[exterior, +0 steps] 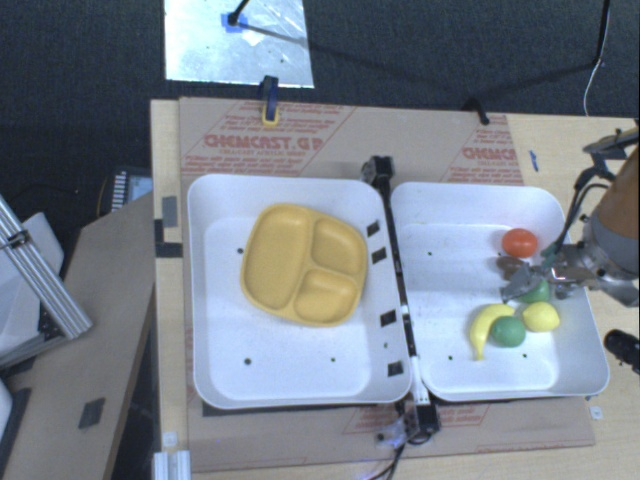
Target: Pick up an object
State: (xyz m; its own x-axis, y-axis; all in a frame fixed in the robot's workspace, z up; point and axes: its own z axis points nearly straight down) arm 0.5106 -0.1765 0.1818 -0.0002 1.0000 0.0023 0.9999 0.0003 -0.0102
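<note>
The right bin (450, 368) holds an orange-red round fruit (519, 241), a yellow banana (485, 326), a green ball (509, 332), a yellow lemon-like fruit (541, 316) and a small green piece (535, 292) partly hidden under the gripper. My gripper (527, 277) reaches in from the right, low over the cluster, its tip just below the orange-red fruit and above the green piece. Its grey metal parts hide what lies directly beneath.
The left bin (225, 368) holds a yellow divided plate (303, 263). A black divider (393, 278) runs between the bins. Bare bin floor lies left of the fruit cluster. The arm's body (615, 233) stands past the right bin's right wall.
</note>
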